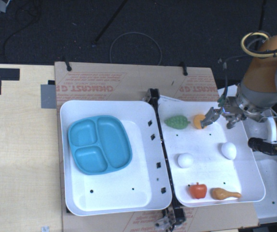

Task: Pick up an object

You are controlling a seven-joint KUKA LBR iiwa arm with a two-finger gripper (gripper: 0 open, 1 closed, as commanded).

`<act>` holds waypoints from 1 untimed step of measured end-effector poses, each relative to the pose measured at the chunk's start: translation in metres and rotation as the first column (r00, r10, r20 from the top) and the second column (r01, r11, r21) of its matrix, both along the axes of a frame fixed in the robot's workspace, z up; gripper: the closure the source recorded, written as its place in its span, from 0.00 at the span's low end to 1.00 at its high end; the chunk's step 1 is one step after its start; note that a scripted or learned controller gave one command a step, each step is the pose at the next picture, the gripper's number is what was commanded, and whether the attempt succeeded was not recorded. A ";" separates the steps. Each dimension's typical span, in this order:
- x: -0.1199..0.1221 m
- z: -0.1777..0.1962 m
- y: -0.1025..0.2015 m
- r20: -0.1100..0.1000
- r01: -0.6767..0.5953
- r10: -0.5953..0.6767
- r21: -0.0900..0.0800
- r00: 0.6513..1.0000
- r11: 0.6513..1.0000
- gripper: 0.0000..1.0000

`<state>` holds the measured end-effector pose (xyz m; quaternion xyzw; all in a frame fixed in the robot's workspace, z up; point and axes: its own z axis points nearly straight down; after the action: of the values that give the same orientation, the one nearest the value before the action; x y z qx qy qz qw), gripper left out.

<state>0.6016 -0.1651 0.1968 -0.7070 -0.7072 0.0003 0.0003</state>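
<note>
Camera view had the arm [260, 79] coming in from the right edge, grey with that orange band, and the jaws [221, 116] were hanging over the top part of the right bin [254, 178]. From what I could see the fingers were spread apart with nothing between them; one dark fingertip [209, 119] sat right against the small orange object [198, 121], touching or just barely beside it, hard to say which. Just left of that orange one was a green leafy-looking thing [176, 122], near the bin's upper left corner. Further down there was a white egg-shaped object [185, 160] about mid-bin, and another white egg [228, 151] to its right, closer to the far wall. Along the bottom edge sat a red tomato-ish piece [198, 191] with a bit of green on top, and just beside it a tan drumstick-shaped item [225, 194] lying flat. The left bin [80, 197] held a blue divided tray [100, 144] with three compartments, sitting a bit tilted toward the upper left of that bin. Both bins sat side by side on a sheet of cardboard [129, 81] on the counter [18, 153], with black clips at the seam between them.
</note>
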 end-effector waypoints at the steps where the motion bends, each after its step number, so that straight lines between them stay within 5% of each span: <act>1: -0.003 -0.056 -0.009 -0.006 0.001 -0.001 0.001 1.000 1.000 0.00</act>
<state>0.5984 -0.1741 0.1411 -0.7072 -0.7070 0.0019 0.0027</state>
